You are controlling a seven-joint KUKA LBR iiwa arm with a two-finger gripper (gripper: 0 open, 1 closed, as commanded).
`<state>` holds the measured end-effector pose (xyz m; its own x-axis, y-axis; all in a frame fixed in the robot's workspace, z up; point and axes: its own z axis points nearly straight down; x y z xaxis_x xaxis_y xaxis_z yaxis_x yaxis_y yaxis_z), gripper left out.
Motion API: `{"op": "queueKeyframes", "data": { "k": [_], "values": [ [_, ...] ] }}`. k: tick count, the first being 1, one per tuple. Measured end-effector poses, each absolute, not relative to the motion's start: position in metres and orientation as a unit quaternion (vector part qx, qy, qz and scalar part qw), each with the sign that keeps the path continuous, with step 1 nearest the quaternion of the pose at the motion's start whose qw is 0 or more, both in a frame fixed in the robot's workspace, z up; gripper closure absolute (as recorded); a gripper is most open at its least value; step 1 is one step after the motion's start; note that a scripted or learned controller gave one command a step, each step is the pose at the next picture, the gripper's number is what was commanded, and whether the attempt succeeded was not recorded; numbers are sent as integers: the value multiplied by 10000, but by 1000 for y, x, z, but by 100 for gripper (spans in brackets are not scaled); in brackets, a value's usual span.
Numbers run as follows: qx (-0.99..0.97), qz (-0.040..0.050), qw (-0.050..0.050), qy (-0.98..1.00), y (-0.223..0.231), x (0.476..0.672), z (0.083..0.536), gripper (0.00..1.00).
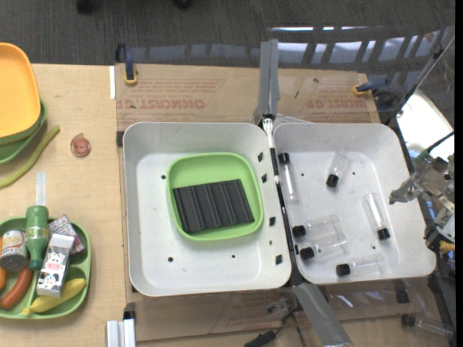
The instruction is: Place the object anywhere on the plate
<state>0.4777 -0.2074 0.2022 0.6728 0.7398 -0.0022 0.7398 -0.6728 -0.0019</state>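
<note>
Dark carpeted floor [217,13] behind, chair wheels [87,2] at 11 o'clock. Cardboard-topped desk [217,92] carries two white bins side by side.

Near edge, 8 o'clock: a sectioned green tray [72,295] crowded with toy food, including a green bottle [36,233], a can [12,244] and a small carton [52,266]. It sits off the bins, so I judge it spare stock, not in play.

Middle, left bin [145,251]: one green plate [215,166] near its centre, with one dark ribbed mat [213,204] lying flat in it. The plate sits where an arm from the right can reach over it; that is the drop target.

Middle, right bin [405,259]: clear vials with black caps, scattered loose and lying flat. I count six: one along the left wall [287,179], one at 12 o'clock [336,170], one at 3 o'clock [376,215], three near the front [322,230] [325,248] [362,267]. The clear plastic makes the count uncertain. These are the task's objects; none is on the plate yet.

Far right, 3 o'clock: the gripper [416,186] hangs at the right bin's rim, beyond the vials. Cannot tell whether the fingers are spread or closed; nothing shows between them.

Far left, 10 o'clock: stacked plates, yellow plate [14,92] on top, and one small pink thing [80,146] beside them.
</note>
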Motion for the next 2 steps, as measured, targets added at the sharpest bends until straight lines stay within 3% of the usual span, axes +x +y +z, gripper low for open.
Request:
{"op": "queueKeyframes", "data": {
  "k": [2],
  "values": [
    [-9628,24,9,-2701,-211,477,187,0]
  ]
}}
